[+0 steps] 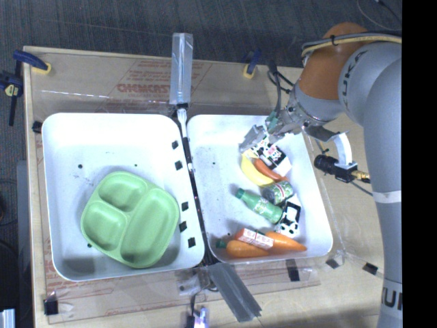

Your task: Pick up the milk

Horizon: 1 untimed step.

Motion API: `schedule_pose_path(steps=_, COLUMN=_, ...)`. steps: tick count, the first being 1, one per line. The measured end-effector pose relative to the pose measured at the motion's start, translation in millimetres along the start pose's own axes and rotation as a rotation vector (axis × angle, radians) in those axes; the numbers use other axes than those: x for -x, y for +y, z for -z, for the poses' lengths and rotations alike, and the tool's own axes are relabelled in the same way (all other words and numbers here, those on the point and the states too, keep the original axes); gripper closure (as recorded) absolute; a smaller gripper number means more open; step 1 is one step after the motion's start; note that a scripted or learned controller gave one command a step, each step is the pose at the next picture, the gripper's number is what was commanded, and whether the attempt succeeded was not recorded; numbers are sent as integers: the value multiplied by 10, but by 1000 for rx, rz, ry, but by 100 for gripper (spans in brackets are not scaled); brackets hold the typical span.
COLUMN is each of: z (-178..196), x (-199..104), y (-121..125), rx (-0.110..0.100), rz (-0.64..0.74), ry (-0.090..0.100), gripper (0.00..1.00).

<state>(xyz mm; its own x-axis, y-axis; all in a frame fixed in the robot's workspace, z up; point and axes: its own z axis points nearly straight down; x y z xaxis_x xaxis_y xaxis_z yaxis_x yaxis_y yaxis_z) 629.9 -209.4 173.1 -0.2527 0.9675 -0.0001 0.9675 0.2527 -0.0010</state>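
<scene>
1. We take the right bin (205, 183) as our landmark; the gripper (258, 141) hangs over its upper middle, on the arm (355, 74) reaching in from the bin's right.
2. We see its fingers (248, 143) spread apart, holding nothing.
3. The milk (274, 156), a white carton with black spots, lies just below the gripper, touching a yellow banana (254, 172).
4. Lower in this bin lie a green bottle (259, 203) and a carrot (263, 246).
5. The green tray (130, 217) sits in the left bin (61, 135).
</scene>
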Motion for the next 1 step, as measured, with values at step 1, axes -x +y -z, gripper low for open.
schedule_pose_path(steps=1, z=409, x=14, y=154, rx=0, rz=63, ry=0, gripper=0)
